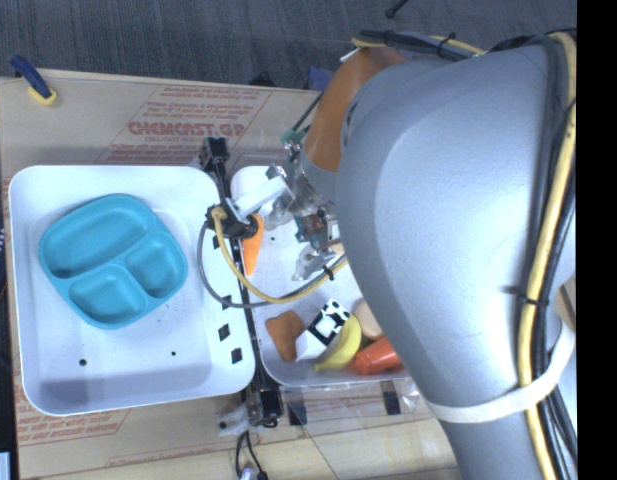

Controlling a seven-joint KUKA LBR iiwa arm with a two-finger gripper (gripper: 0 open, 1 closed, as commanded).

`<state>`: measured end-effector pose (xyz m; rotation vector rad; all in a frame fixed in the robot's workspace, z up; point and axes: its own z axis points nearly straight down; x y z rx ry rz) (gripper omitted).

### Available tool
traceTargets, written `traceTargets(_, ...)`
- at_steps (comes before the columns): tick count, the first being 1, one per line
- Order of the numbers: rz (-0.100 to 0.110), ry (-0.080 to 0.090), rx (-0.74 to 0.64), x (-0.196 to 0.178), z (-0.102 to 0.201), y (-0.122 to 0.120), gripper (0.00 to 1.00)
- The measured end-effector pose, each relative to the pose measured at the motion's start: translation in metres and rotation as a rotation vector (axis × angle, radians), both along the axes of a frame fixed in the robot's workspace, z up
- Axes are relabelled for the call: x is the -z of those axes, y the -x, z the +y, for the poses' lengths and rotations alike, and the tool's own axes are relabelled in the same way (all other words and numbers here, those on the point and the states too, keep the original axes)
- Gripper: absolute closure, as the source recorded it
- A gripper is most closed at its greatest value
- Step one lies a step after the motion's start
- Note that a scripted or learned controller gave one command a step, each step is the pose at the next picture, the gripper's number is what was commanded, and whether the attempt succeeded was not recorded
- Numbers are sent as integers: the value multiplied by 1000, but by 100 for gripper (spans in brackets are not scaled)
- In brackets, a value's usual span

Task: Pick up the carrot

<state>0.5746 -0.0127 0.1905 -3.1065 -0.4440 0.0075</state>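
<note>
Right now the metal two-finger gripper (306, 230) hangs low in the right white plastic bin (278, 368) — I cannot tell its state. Just beside it lies the small orange carrot (251, 248), near the bin's left wall — not lifted yet. Grabbing and raising it look left to do.

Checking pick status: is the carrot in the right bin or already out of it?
In. The carrot lies inside the right bin by its left wall, next to the gripper; whether it is gripped, cannot tell.
</note>
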Motion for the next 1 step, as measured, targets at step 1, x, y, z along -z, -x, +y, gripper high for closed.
traceTargets(1,3,0,76,0,-36,10,0)
